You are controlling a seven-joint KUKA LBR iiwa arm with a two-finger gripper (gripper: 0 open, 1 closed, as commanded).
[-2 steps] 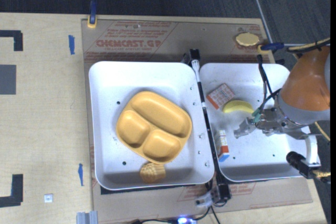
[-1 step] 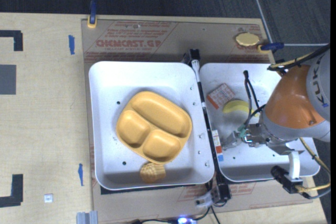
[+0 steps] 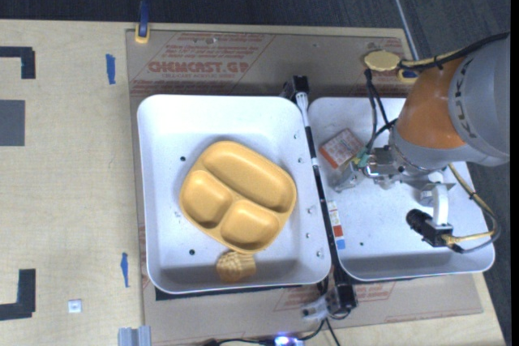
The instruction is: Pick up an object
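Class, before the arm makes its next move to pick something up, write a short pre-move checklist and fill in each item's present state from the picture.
1. Gripper over the right bin: ok.
2. Target within reach, orange-and-white packet beside the gripper: ok.
3. Object seen between fingers: cannot tell.
4. Yellow divided tray lying in the left bin, apart from the arm: ok.
5. Small tan object touching the tray's near edge: ok.

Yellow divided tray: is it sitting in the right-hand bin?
No, the yellow divided tray lies in the left bin, with a small tan object just below it.
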